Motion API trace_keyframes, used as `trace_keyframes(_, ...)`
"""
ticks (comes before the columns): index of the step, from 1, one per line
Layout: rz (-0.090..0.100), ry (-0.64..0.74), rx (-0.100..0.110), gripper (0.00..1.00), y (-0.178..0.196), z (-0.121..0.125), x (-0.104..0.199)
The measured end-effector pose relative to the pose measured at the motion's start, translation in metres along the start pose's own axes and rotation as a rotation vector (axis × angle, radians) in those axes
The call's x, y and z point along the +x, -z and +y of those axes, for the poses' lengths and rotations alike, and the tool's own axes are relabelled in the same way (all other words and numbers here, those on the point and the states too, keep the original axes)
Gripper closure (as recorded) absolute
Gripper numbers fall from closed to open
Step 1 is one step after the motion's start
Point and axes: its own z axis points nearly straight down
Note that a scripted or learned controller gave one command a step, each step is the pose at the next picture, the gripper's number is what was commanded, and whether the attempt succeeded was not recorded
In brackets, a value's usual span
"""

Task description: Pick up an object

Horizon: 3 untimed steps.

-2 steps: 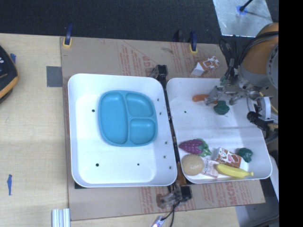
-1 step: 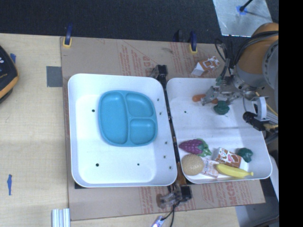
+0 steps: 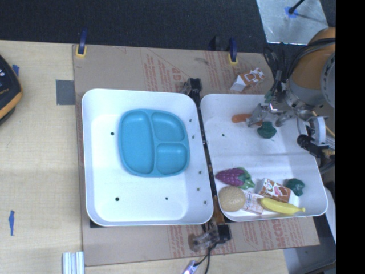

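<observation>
Cardboard-covered counter (image 3: 142, 61), two white bins, claw (image 3: 267, 117) low in right bin (image 3: 228, 147), can't tell its grip, dark green toy (image 3: 266, 131) just beneath, orange carrot (image 3: 240, 118) beside, blue plate (image 3: 154, 141) left bin (image 3: 100, 153)

Arm comes in from the right edge, upper right of the scene. Orange band sits at the far right, grey wrist section (image 3: 311, 93) just below it, angled down and leftward. Hand (image 3: 267, 114) points left, low over the far part of the right-hand side. Finger state not readable from this angle; cabling loops around the wrist.
</observation>
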Motion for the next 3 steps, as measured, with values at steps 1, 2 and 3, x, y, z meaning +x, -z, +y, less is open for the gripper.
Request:
trace_keyframes(1, -0.001, 0.003, 0.000, 1.00, 0.011, 0.000, 0.000)
trace_keyframes(2, 0.000, -0.002, -0.002, 1.00, 0.063, 0.000, -0.004)
trace_keyframes(3, 0.001, -0.002, 0.001, 1.00, 0.090, -0.027, 0.012)
